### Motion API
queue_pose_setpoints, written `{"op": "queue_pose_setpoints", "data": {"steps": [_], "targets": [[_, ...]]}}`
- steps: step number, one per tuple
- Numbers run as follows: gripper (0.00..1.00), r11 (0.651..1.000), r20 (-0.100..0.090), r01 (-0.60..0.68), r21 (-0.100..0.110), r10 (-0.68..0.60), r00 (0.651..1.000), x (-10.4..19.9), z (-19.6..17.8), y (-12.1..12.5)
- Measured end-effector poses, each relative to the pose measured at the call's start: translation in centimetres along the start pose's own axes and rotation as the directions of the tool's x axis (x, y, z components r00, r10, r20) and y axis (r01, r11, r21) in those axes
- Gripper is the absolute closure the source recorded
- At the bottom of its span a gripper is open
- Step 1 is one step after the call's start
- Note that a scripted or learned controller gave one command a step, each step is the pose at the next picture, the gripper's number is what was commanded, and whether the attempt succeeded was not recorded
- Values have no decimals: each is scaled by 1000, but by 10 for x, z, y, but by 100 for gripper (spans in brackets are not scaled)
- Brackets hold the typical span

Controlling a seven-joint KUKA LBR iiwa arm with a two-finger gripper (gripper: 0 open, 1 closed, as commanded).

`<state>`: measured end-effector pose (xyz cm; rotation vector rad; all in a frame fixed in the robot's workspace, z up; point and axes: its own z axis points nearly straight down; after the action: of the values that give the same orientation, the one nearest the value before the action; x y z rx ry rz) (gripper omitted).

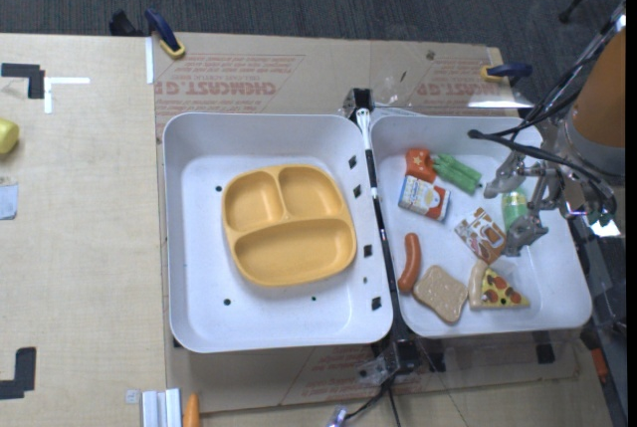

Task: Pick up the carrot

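Listing the bench as we see it, two white bins side by side.

Left bin [189,246]: one yellow divided plate [289,236], lying flat at the middle.

Right bin [557,311], contents by clock face from its centre:
- carrot [419,162], at 10 o'clock, orange-red body with green leaves pointing toward 3 o'clock; it lies on the bin floor, untouched, well apart from the gripper.
- carton [425,197], just beside the carrot at its 6 o'clock.
- sausage [409,262], at 8 o'clock, along the bin's inner wall.
- bread slice [440,294], at 7 o'clock, just beside the sausage.
- pizza slice [496,289], at 5 o'clock.
- snack packet [481,233], near the centre.

Gripper [515,208]: at 2 o'clock of that bin, its fingers [526,234] spread apart and released. A small green item [515,212] shows in the gap; we cannot tell whether the fingers touch it.
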<state>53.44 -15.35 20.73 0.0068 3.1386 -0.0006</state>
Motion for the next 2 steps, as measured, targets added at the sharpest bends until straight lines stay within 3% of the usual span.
{"op": "queue_pose_setpoints", "data": {"steps": [1, 2], "targets": [[0, 951, 2, 309, 0, -309, 951, 47, 115, 55], [0, 1000, 4, -27, 1, 27, 1000, 40, 114, -24]]}}
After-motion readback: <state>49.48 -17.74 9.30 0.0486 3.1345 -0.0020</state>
